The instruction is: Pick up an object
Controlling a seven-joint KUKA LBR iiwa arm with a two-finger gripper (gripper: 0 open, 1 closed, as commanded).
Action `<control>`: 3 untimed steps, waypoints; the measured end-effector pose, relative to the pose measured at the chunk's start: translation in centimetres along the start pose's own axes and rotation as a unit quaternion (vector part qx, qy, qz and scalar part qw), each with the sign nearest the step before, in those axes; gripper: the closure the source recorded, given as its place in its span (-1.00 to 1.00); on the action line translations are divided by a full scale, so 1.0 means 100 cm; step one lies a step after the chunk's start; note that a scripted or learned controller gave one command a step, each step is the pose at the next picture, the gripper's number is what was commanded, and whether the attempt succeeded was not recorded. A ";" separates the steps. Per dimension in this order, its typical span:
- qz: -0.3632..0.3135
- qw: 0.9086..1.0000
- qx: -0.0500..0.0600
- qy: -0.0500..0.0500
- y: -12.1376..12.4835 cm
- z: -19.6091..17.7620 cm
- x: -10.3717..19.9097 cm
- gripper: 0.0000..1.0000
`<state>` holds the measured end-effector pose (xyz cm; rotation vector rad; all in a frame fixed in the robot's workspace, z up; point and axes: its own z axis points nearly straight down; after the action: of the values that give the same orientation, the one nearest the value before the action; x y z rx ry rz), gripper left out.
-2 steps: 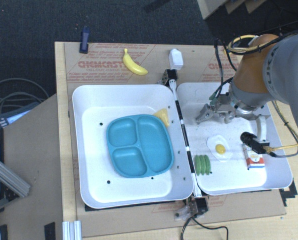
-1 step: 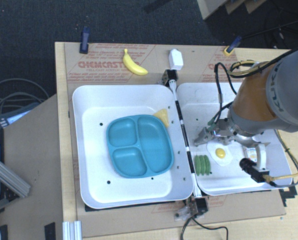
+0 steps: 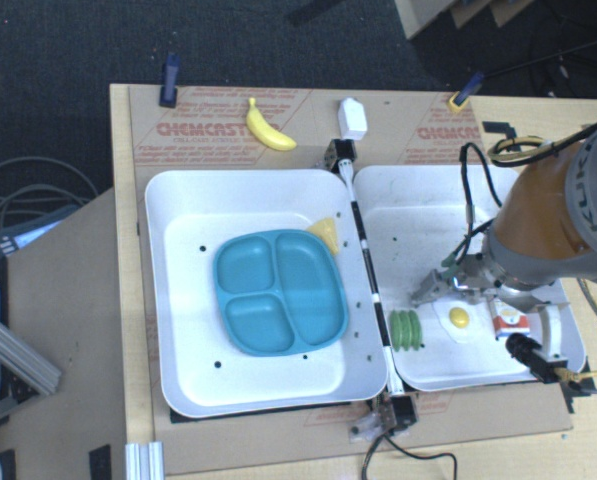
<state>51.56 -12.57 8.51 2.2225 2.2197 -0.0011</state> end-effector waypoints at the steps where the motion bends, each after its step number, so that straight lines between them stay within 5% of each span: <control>1: -0.001 1.000 -0.001 0.000 0.058 -0.003 -0.047 -1.00; 2: -0.001 1.000 -0.001 0.000 0.151 0.000 -0.062 -1.00; 3: -0.002 1.000 0.001 0.004 0.090 0.000 -0.090 -1.00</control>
<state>60.59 -21.59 8.47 2.2237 2.2289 0.0048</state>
